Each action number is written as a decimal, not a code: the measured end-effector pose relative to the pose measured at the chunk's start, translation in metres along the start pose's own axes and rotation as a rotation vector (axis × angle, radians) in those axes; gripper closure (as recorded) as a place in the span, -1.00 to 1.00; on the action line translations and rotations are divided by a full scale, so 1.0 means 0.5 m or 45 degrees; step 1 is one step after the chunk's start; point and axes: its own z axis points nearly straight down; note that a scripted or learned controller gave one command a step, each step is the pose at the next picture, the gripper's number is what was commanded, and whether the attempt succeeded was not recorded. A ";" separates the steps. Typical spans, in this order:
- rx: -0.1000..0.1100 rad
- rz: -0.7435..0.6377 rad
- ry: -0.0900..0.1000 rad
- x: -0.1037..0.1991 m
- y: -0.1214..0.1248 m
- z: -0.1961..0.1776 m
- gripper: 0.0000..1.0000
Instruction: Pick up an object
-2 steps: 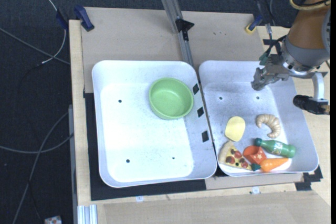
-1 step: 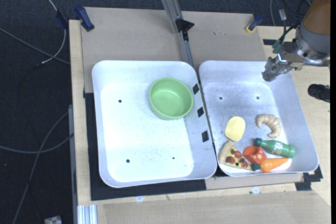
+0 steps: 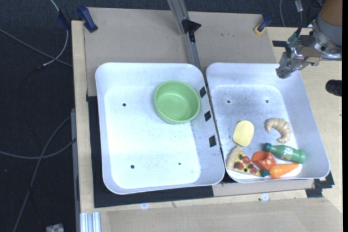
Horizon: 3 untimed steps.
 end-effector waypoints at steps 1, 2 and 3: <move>0.014 -0.005 0.007 0.119 -0.001 -0.014 1.00; 0.024 -0.004 0.008 0.227 -0.024 -0.021 1.00; 0.028 -0.005 0.007 0.339 -0.030 0.020 1.00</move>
